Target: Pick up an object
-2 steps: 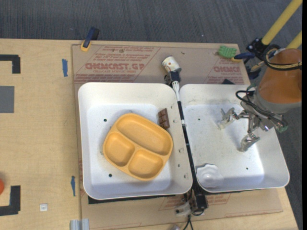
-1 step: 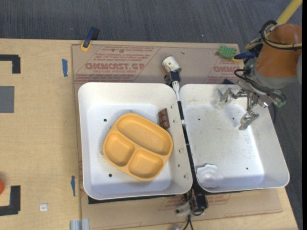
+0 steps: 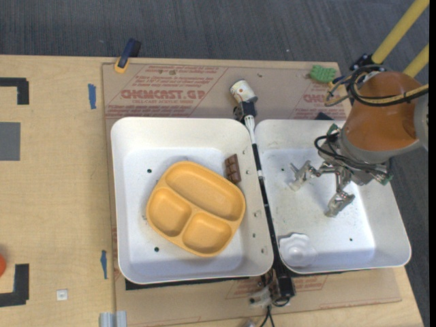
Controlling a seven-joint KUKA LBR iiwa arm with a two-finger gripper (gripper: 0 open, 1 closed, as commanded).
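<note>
Your gripper [image 3: 317, 187] hangs with fingers spread and empty over the right white bin [image 3: 381, 251]. Shift toward the small clear plastic cup [image 3: 296, 246] in its near-left corner, centring before closing.

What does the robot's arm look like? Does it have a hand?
The arm is a fat round tube with a big orange band and grey below it. Black cables loop over its top. Its claw has two thin silver metal fingers.

A yellow three-compartment plate [image 3: 196, 207] lies flat, turned askew, mid left bin. A small brown block [image 3: 233, 168] rests beside the bin's right wall. A clear lid-like piece [image 3: 296, 245] sits at the right bin's near-left corner.
</note>
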